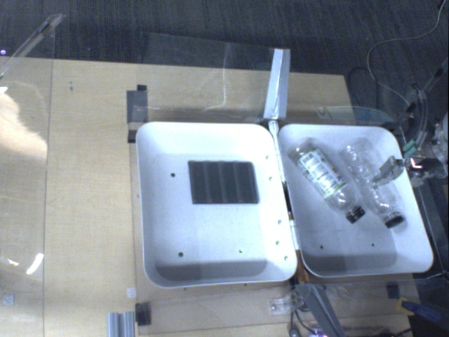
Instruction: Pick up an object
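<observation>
Gripper [390, 167] is reaching in over the right bin [414, 255]; can't tell if it's spread or closed. Two clear bottles [323, 174] are lying flat just left of it, caps toward the near wall, likely grasp targets.

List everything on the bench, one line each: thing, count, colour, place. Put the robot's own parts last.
Bins: 2, white, side by side on the bench; left bin, right bin.
Grate: 1, dark ribbed rectangle, middle of the left bin's floor.
Labelled bottle: 1, clear plastic with a pale label and dark cap, lying slantwise in the right bin.
Plain bottle: 1, clear with a dark cap, lying beside the first in the right bin.
Clear panels: transparent sheets standing behind and to the left of the bins.
Bench: 1, pale wood.
Gripper: 1, grey, over the right bin's right side, by the plain bottle; finger state too blurred to judge.
</observation>
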Controlling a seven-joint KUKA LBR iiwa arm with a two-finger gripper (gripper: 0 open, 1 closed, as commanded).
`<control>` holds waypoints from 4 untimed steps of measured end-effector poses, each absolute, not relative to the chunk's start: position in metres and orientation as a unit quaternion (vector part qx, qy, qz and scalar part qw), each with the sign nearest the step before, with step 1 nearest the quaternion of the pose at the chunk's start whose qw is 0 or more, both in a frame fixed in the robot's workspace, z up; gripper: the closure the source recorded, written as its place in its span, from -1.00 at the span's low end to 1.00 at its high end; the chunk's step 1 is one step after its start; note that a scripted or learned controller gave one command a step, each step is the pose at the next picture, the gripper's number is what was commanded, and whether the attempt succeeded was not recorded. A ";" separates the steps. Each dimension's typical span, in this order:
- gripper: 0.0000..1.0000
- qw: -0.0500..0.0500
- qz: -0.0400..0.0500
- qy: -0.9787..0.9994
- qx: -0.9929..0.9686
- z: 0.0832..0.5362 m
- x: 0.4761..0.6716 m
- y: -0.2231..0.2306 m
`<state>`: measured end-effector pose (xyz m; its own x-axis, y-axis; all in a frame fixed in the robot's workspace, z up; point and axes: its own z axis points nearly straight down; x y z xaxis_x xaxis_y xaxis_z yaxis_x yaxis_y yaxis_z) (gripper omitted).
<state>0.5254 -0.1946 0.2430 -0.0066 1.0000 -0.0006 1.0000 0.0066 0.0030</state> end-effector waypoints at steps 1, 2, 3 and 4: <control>-1.00 0.001 0.001 0.724 0.690 0.140 0.543 -0.205; -1.00 0.010 0.005 0.710 0.704 0.092 0.493 -0.208; -1.00 0.010 0.005 0.795 0.606 0.093 0.527 -0.145; -1.00 0.005 -0.007 0.858 0.513 0.093 0.541 -0.131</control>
